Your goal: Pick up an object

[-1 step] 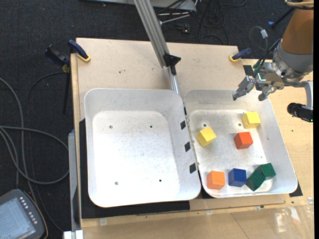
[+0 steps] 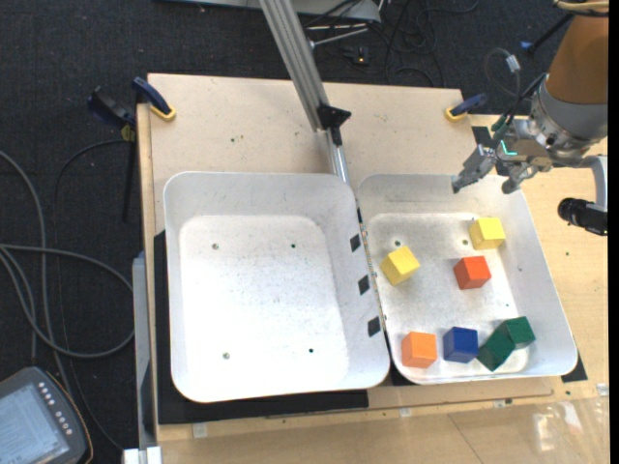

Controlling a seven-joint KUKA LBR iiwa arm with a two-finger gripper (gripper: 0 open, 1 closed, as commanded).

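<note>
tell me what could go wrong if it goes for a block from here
The tool hangs over the right bin's far edge, so a straight descent might strike the rim. The green blocks touch each other and sit against the near wall beside the blue block, leaving little room for fingers. The yellow block nearest it looks the safer pick.

Illumination is even and moderately bright, diffuse from overhead. The two white bins (image 2: pixel 261 278) read near-white with mild glare but no blown-out patches; their speckled floors stay legible. Shadows are soft and short, hugging the coloured blocks (image 2: pixel 462 307) in the right-hand bin. The dark floor around the bench (image 2: pixel 406 114) is underexposed, and cables there lose detail. Focus is acceptable across the bins. The orange band (image 2: pixel 585 51) above the bins' upper right looks slightly soft. Fine grain throughout.
</note>
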